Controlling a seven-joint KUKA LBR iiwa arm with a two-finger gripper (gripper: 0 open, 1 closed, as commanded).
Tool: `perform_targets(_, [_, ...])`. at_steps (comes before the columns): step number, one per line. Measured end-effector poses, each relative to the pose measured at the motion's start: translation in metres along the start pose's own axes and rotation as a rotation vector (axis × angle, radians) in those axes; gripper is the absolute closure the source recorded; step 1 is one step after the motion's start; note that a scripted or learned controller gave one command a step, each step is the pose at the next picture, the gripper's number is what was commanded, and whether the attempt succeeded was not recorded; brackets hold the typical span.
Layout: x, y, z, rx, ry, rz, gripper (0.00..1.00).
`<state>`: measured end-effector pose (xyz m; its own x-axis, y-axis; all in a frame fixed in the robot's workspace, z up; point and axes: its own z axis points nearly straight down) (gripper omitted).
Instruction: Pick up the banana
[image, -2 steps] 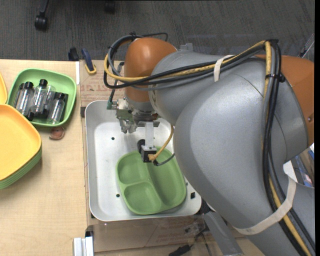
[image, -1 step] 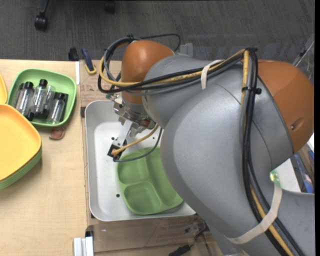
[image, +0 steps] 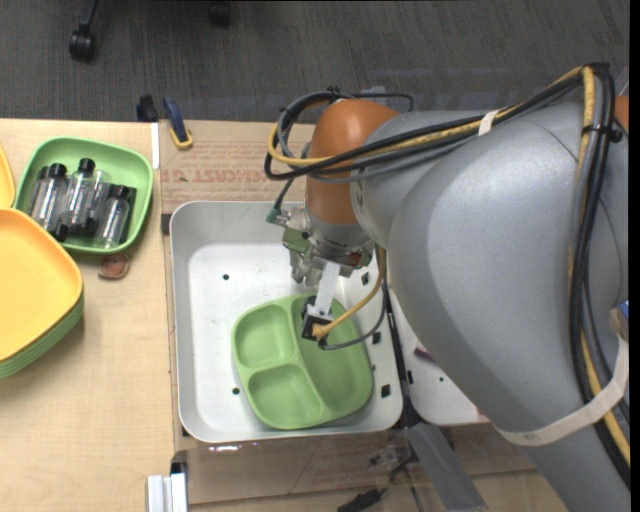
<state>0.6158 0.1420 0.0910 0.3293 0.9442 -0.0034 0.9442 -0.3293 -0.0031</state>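
My gripper (image: 303, 268) hangs low over the left white bin (image: 200, 300), near the middle of its far half. It sits just beyond the far edge of a green three-compartment plate (image: 300, 375) that lies in the bin's near right part. The plate's compartments that I can see hold nothing. The wrist and the big grey arm cover the bin's right side and the plate's far right corner, so whatever lies under them is hidden.
A green tray (image: 85, 195) with several small dark-capped bottles stands on the wooden bench at the left. A stack of yellow plates (image: 35, 290) sits at the far left. The right bin (image: 440, 395) is mostly covered by the arm.
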Motion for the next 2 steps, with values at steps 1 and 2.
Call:
perform_targets(1, [0.051,-0.031,-0.017,-0.001,0.0,0.315,1.0])
perform_targets(2, [0.041,0.005,-0.001,-0.001,0.003,1.021,1.0])
